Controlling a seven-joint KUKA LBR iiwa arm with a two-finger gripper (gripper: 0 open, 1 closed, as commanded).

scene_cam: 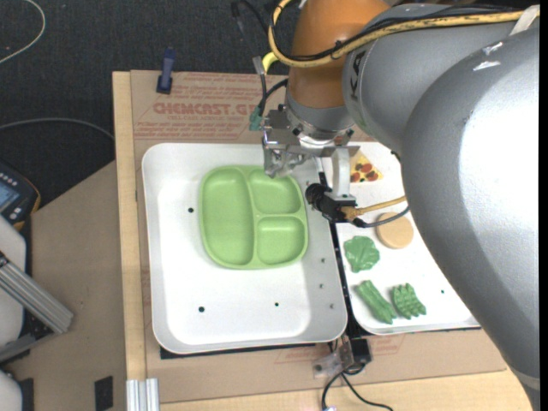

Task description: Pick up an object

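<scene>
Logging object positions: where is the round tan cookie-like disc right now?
The round tan disc lies in the right-hand white bin, just above-right of the green leafy piece and below the pizza slice.

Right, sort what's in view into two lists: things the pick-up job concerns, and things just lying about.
Job in hand:
- gripper, at the far rim of the green divided plate
- left bin holding that plate
- right bin with pizza slice, tan round piece, lettuce leaf, two green vegetable pieces

Lying about:
- blue clip on the cardboard sheet
- cables at the near edge
</scene>
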